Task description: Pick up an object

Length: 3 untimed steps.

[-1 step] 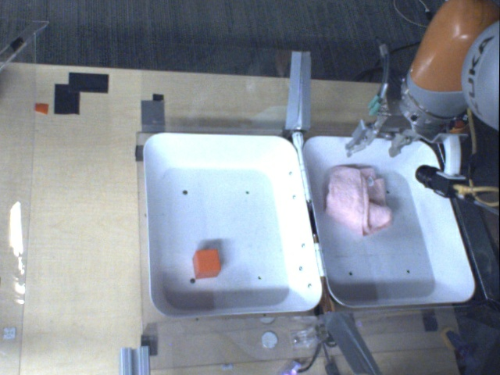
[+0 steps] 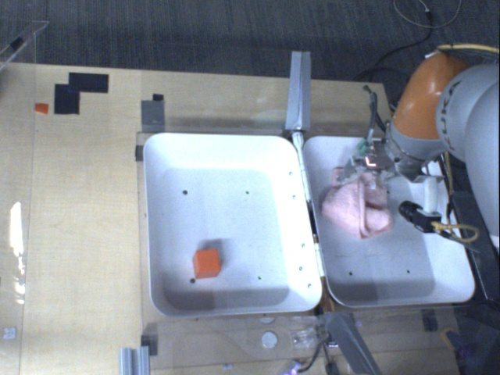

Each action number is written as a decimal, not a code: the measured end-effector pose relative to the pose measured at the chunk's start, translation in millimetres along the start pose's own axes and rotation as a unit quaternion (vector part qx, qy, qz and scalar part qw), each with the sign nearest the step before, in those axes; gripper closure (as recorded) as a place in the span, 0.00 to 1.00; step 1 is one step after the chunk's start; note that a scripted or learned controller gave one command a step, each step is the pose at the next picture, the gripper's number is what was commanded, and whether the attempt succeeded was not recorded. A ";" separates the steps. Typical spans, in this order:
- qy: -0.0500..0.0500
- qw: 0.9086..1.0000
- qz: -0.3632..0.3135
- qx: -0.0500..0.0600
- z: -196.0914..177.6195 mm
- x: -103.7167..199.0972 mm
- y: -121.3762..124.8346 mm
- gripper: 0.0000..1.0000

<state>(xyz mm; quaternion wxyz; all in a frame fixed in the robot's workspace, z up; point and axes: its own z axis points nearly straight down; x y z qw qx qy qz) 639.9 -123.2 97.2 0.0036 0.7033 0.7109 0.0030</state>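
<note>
Pink cloth [image 2: 355, 209] bunched at centre-right of frame, in the right bin [image 2: 391, 280]. Gripper [image 2: 373, 166] right down on its top edge, touching. Open or closed? Cannot tell from here. Looks like the grasp step, judging by that contact. Next up: a firm pinch, then a straight lift. Orange block [image 2: 207, 263] well apart, lower left bin [image 2: 226, 158].
</note>
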 end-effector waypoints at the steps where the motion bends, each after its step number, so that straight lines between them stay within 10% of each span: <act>1: 0.000 1.000 -0.019 -0.003 6.3 8.3 -43.8 0.00; 2: -0.001 1.000 -0.020 -0.008 -7.3 9.1 -39.8 1.00; 3: 0.000 0.990 -0.143 -0.001 -124.6 60.6 -12.2 1.00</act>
